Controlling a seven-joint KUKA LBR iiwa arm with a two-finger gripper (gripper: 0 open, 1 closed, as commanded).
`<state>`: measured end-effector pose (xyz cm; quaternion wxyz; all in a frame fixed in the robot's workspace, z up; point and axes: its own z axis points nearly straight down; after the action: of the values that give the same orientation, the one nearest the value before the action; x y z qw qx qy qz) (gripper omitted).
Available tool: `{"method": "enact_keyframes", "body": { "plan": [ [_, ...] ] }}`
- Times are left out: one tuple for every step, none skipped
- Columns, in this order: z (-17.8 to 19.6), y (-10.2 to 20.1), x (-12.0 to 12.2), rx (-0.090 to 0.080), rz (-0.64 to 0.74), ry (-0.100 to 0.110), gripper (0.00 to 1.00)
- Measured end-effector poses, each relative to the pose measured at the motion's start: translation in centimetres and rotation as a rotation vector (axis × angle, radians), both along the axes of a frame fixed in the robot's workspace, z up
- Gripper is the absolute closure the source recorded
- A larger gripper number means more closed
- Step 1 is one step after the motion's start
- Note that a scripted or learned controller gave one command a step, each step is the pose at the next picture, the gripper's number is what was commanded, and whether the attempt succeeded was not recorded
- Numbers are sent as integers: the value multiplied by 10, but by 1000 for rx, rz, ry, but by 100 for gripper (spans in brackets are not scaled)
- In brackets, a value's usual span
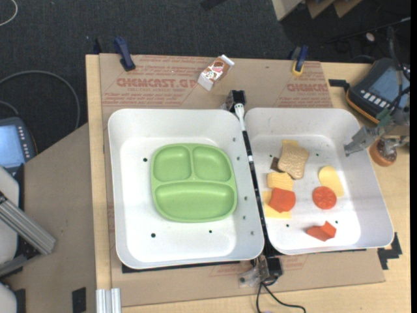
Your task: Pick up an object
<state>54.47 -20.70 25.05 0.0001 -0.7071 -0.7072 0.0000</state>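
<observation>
Left bin (124, 175) is mostly taken up by the green divided plate (193, 181) sitting mid-frame, so the only open floor there is a strip around its edges, widest at the lower left. Right bin (365, 201) is more crowded in its left half: cracker (292, 160), yellow slices (281, 181), red pieces (282, 201) bunched together, touching. The tomato (324, 197) and red wedge (322, 231) sit apart, with bare floor along the upper and right side.

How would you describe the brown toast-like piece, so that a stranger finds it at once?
Look in the right white bin, where the toy food lies. Near its upper left sits the brown toast piece, resting partly on a yellow block. It is the only brown, speckled item among yellow and red ones.
</observation>
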Motion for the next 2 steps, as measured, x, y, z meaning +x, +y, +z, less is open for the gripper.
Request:
{"method": "enact_keyframes", "body": {
  "plan": [
    [-96,23,-27,4,0,8,0],
    [-164,50,-35,-5,0,-7,0]
  ]
}}
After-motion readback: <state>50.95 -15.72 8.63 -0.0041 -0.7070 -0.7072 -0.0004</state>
